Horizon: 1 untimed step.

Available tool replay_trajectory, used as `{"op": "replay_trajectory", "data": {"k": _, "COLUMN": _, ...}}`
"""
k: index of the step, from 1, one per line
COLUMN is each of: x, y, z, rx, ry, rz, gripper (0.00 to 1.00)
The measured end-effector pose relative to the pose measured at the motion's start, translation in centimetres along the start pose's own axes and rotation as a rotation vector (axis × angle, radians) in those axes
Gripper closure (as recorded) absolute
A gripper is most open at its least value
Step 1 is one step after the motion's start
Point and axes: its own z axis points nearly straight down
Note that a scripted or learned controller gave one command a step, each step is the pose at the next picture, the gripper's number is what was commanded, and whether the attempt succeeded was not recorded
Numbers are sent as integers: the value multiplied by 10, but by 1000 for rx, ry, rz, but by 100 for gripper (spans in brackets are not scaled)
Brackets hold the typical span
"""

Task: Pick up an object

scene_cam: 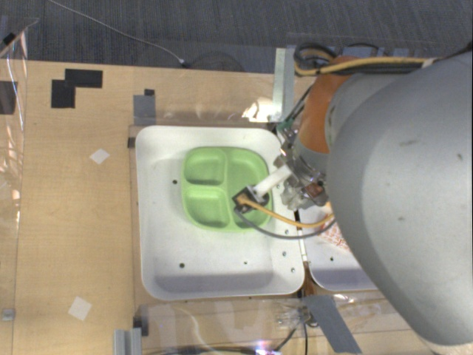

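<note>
green divided plastic plate [216, 187] in left white bin [159, 228]; my grey arm [403, 198] overhangs right white bin [334, 274]; my gripper [299, 186] near plate's right rim, cannot tell its grip state.

The green divided tray [211, 187] is looking like moulded plastic, smooth and catching a faint sheen. Under it, the left bin [159, 220] is showing a smooth white surface, closer to matt, plastic by the look of it. The bench [74, 220] is reading as pale wood with a fine grain, carrying flat matt black patches [74, 86]. The arm's [399, 198] grey shell is giving off a soft satin gloss, its orange band [316, 120] glossier. The upright bracket [284, 80] is looking like dull brushed metal, and the floor [222, 13] like dark ribbed carpet.
</note>
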Motion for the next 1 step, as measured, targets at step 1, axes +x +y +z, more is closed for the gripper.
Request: {"op": "replay_trajectory", "data": {"k": 1, "x": 19, "y": -119, "z": 16, "rx": 4, "ry": 2, "rz": 317, "gripper": 100}}
